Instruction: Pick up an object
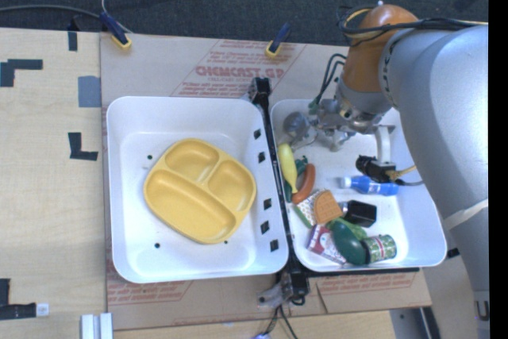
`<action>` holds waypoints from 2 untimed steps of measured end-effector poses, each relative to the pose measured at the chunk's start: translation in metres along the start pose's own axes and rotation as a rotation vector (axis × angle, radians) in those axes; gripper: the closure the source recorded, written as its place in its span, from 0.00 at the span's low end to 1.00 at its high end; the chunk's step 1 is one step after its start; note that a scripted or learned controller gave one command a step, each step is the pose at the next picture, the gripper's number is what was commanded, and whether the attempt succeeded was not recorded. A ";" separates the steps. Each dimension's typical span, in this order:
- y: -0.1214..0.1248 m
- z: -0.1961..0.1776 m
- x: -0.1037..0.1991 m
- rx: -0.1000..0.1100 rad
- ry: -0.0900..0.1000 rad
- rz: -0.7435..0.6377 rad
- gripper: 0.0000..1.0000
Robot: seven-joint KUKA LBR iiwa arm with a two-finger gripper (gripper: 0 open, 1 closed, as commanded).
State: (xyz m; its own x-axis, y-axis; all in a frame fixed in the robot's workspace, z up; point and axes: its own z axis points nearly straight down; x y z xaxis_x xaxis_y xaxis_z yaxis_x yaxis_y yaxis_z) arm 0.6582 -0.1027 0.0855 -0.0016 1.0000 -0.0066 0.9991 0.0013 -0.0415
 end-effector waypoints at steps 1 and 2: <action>-0.002 -0.007 0.005 0.011 0.011 -0.001 1.00; -0.003 -0.016 0.005 0.013 0.011 -0.002 1.00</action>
State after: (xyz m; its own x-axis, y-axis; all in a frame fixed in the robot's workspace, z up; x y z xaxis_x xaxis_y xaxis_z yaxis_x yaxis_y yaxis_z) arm 0.6560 -0.0976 0.1016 -0.0035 1.0000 0.0042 0.9985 0.0037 -0.0544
